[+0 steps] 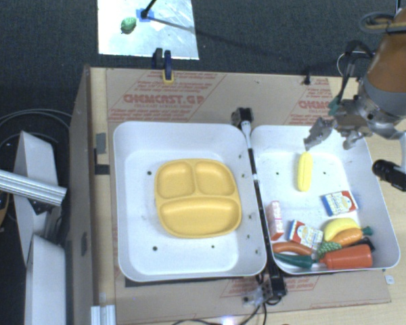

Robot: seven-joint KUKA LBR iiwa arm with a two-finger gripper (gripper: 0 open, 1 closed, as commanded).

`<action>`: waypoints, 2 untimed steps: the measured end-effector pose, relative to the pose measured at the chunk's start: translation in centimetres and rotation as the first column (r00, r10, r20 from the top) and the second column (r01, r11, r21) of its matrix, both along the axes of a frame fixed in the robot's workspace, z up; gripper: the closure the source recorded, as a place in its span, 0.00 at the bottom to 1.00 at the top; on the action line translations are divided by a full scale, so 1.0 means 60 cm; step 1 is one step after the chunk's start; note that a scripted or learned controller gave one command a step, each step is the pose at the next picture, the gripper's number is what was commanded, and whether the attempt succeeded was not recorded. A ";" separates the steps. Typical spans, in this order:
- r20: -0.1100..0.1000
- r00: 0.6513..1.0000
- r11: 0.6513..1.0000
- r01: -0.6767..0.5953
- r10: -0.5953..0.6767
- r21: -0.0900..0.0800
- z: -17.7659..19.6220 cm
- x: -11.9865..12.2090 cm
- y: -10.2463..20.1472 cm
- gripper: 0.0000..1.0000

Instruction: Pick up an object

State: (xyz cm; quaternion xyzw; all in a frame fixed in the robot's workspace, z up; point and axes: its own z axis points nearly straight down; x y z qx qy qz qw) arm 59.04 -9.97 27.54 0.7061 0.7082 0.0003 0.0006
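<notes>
My gripper [333, 137] hangs over the back of the right bin [375, 202], at the end of the grey arm with its orange band. The fingers are spread open with nothing between them. A yellow corn cob [303, 171] lies upright in the picture just below and left of the gripper, apart from it. Toward the bin's front lie a small blue-and-white carton [340, 202], a pink can [275, 217], a red-and-white carton [304, 233], a yellow fruit [340, 228], an orange carrot [349, 256] and a red sausage [290, 248].
A yellow divided plate [197, 198] sits in the middle of the left bin [135, 181]. A black divider rail [255, 175] runs between the two bins. Cables and metal bars lie off the bench at the left.
</notes>
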 end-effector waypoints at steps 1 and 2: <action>-0.002 1.000 1.000 0.002 -0.002 0.000 -0.120 0.054 -0.068 0.00; -0.004 1.000 1.000 0.000 0.000 0.001 -0.302 0.067 -0.057 0.00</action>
